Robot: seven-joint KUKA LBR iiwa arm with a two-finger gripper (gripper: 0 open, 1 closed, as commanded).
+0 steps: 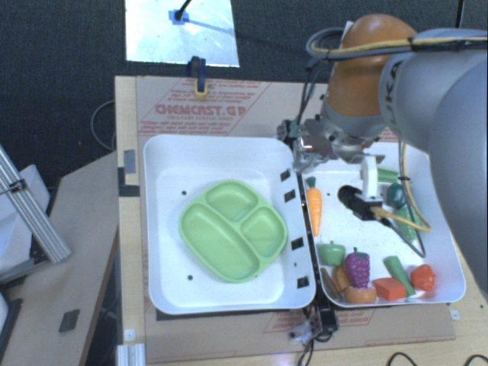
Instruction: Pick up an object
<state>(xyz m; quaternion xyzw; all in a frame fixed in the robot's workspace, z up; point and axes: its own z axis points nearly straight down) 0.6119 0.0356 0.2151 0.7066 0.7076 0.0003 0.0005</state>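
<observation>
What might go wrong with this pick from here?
The gripper sits above the rims where the left bin and right bin meet; descending there, it may hit a rim rather than reach the nearby carrot. The grapes lie packed among other toys, so a grab there could snag neighbours.

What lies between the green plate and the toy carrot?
Between green plate and carrot, the camera view shows bare left-bin floor, then the bins' adjoining walls with black clips.

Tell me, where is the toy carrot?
The carrot lies in the right bin, beside its left wall, just above the green pepper in the camera view.
</observation>
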